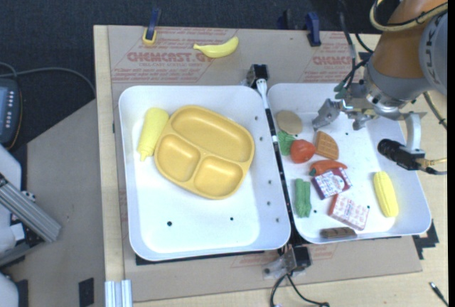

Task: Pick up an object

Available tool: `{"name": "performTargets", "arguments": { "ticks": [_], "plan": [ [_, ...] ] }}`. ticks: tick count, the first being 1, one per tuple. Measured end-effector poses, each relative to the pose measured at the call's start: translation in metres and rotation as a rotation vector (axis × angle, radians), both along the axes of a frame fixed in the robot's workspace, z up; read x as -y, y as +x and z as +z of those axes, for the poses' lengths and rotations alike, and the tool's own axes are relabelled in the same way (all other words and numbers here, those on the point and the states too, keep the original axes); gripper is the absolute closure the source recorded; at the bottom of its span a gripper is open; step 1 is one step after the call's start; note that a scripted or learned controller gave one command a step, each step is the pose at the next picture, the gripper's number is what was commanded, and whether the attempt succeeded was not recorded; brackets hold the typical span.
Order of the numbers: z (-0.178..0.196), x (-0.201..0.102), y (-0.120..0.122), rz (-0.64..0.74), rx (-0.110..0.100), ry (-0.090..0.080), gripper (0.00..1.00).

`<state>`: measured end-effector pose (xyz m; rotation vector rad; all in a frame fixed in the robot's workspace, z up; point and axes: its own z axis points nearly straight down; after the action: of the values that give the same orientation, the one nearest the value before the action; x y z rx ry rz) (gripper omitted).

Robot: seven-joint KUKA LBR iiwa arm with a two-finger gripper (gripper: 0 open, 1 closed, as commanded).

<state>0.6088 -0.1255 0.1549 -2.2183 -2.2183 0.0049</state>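
My gripper (343,116) hangs over the far part of the right bin (419,217), open, with nothing between its fingers. Just below it lies an orange waffle piece (327,146), with a red tomato (302,150) and a beige round cookie (288,121) to its left. Closer to the front are a red pepper (328,166), a purple packet (329,184), a green cucumber (303,197), a red-and-white packet (348,211), a brown bar (337,232) and a yellow corn cob (385,193).
The left bin (142,227) holds a yellow divided plate (205,151) and a yellow bottle-shaped toy (151,132) beside it. A banana (217,48) lies on the board behind the bins. The grey arm reaches in from the upper right.
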Motion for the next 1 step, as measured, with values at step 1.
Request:
{"name": "performTargets", "arguments": {
  "ticks": [1],
  "plan": [
    [-0.0443, 0.0041, 0.0032, 0.000, 0.001, 0.000, 0.00]
  ]
}}
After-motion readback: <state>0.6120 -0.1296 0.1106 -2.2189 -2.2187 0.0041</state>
